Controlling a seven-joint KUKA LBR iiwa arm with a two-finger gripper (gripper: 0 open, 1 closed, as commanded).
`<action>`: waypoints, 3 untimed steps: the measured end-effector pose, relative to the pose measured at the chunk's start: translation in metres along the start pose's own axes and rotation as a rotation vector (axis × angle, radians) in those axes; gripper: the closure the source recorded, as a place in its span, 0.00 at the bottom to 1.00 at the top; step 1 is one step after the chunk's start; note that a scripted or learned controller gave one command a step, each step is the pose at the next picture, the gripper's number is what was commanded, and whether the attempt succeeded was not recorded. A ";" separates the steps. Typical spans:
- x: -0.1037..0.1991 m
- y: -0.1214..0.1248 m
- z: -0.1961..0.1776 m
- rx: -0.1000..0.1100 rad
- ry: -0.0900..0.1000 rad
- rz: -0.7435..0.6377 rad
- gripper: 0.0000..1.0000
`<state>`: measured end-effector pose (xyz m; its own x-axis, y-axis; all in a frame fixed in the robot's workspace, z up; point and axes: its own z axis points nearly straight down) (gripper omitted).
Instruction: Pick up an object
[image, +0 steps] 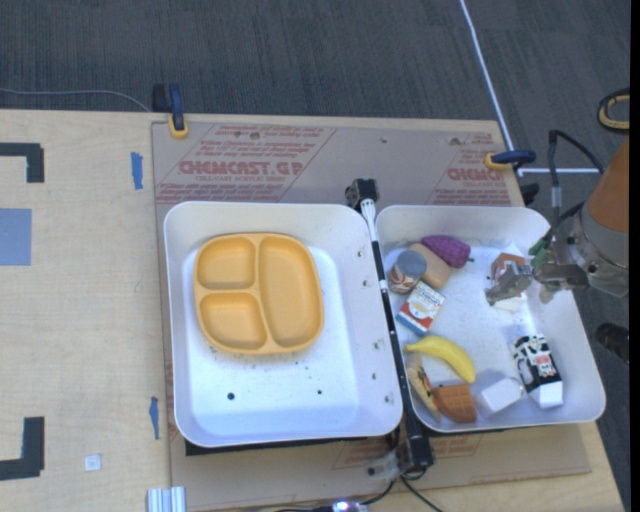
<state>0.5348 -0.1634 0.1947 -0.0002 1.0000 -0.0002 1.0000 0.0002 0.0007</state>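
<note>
The gripper (515, 285) hangs low over the right bin (590, 400), near that bin's right wall and a little toward its far edge, at the end of the arm (610, 215) that comes in from the right. An orange-and-grey object (507, 268) sits right at the gripper's tip, but the metal parts and the object blur together there, so it cannot be told whether the tool is spread or clamped, nor whether anything is actually caught in it.

No single object is named by the task, so the nearest candidates matter most. The orange-and-grey object lies directly at the tip, slightly toward the bin's far edge. The black-and-white carton (535, 360) stands just nearer the front edge, along the same right wall, apart from the tool. The white block (498, 394) lies by the front edge, and the banana (445, 355) rests nearer the dividing wall between the bins, its long axis running diagonally from that wall toward the front right corner. The purple toy (446, 250) lies by the far edge, well to the left of the tool.

Judged from this layout, the coming move turns on the object at the tip: it lies almost beneath the tool, so a short straight descent or lift seems to be all that is needed. The left bin (190, 400) carries a yellow divided plate (260, 292).
</note>
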 end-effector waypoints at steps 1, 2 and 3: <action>0.038 0.090 0.052 -0.001 0.000 -0.001 0.00; 0.059 0.106 0.092 -0.013 -0.001 0.001 0.00; 0.058 0.105 0.082 -0.009 -0.004 0.000 1.00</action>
<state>0.6398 -0.1059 0.1127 -0.0007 1.0000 -0.0044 1.0000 0.0007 0.0095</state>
